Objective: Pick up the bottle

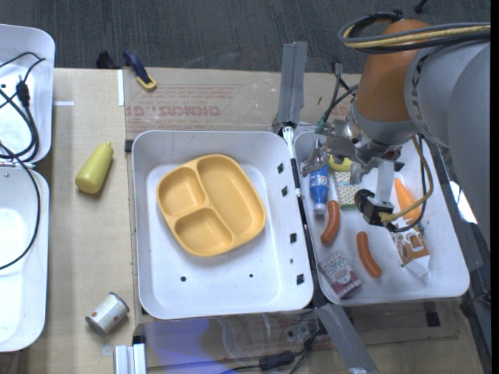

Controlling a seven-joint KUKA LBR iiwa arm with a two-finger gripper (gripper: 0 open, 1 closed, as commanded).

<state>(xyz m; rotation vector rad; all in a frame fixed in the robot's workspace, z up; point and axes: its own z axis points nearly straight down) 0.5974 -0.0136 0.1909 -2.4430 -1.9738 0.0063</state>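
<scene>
The gripper (337,150) hangs low at the upper left of the right bin (448,283), and whether it is apart or together I cannot tell. The bottle (318,189) lies just below it, blue-labelled, beside a sausage (331,222). A yellow tray (210,203) fills the left bin (148,209).

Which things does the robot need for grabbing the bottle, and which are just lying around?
For the job:
- bottle, in the right bin
- tool, above that bin

Just lying around:
- yellow divided plate in the left bin
- two sausages
- carrot
- snack packet
- mustard bottle and can on the bench
</scene>
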